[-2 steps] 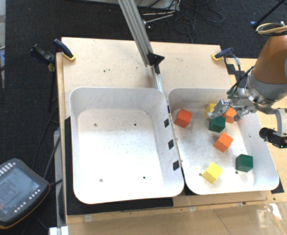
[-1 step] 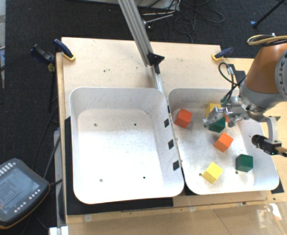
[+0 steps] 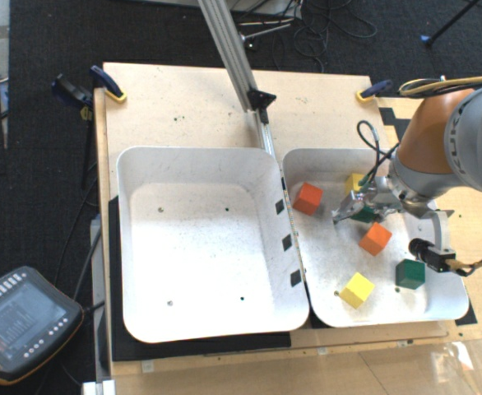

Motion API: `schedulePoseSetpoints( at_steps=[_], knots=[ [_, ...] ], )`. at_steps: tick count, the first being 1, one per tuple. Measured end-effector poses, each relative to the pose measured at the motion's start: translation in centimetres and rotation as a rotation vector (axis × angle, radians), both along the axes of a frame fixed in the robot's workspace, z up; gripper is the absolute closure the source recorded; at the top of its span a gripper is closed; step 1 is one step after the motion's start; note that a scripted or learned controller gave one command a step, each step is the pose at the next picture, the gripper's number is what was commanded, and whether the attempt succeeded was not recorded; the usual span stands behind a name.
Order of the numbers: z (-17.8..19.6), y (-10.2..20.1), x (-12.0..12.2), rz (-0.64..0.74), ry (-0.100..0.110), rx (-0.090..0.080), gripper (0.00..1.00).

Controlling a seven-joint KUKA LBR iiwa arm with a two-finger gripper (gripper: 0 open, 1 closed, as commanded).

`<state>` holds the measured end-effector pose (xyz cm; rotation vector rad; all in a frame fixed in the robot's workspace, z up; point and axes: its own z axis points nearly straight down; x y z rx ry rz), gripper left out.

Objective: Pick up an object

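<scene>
The grey arm with its orange band (image 3: pixel 434 134) reaches in from the right and bends down over the right-hand shallow white plastic bin (image 3: pixel 323 307). Its pincer (image 3: pixel 358 211) hangs low over the middle of that bin, just above the floor, with dark cables looping over the wrist. Something small and green shows at the fingertips, but whether the fingers are wide, narrow or closed on anything cannot be told from this angle.

Several small blocks lie in the right bin. An orange-red cube (image 3: pixel 308 198) sits to the left of the pincer, near the bin's left wall. A second orange cube (image 3: pixel 376 239) lies just beside the pincer on its near side. A yellow cube (image 3: pixel 357 290) rests nearer still, toward the front edge, and a dark green cube (image 3: pixel 410 274) lies to its right. A scrap of another yellow block (image 3: pixel 355 181) peeps out on the far side of the pincer, mostly hidden.

The left-hand white bin (image 3: pixel 134 179) sits beside it on the pale speckled tabletop (image 3: pixel 183 105). A silver metal rail (image 3: pixel 224 35) slants down from the far side to the gap between the bins.
</scene>
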<state>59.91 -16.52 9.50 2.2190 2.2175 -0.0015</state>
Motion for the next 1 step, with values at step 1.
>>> schedulePoseSetpoints(
  at_steps=[1],
  knots=[
    [1.12,0.04,0.02,-0.001,-0.001,0.002,1.00]
  ],
)
